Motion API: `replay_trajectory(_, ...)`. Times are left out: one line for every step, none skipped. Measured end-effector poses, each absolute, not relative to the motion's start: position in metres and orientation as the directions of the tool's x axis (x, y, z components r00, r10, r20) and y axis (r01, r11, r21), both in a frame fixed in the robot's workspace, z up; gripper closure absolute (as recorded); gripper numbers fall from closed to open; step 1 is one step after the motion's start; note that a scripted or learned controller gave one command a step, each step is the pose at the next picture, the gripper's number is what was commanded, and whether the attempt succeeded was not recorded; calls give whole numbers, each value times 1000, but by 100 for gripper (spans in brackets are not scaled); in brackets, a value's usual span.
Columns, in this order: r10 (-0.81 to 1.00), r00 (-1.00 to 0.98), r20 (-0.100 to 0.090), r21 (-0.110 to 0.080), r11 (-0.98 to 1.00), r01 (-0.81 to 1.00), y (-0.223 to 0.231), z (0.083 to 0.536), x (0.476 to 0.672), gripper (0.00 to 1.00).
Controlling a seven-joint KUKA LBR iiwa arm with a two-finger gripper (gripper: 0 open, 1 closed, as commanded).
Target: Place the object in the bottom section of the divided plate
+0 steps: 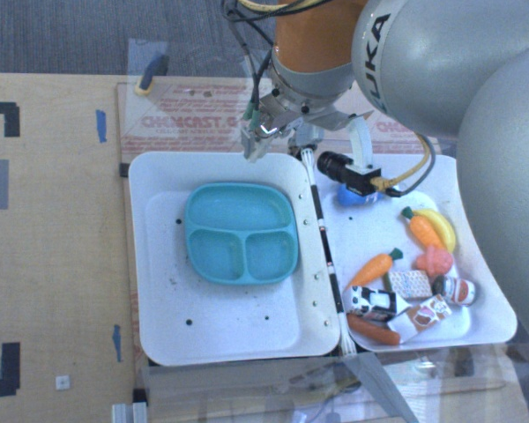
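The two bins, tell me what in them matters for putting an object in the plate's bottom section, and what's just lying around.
Belongs to the job:
- divided plate, teal, in the left bin
- tool, above the divider between the bins; which toy it will take is not shown

Lying about, right bin:
- carrot
- banana
- sausage
- cow-print toy
- blue piece

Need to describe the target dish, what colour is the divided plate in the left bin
Light teal blue all over, divided plate, seen in the camera view.
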State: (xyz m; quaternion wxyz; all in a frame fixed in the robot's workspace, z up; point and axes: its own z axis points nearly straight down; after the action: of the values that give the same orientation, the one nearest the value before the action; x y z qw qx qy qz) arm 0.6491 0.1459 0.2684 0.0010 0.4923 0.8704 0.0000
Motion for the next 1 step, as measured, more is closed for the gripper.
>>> replay_trajectory(875, -484, -1, -1, 484, 875, 108, 354, 609, 100)
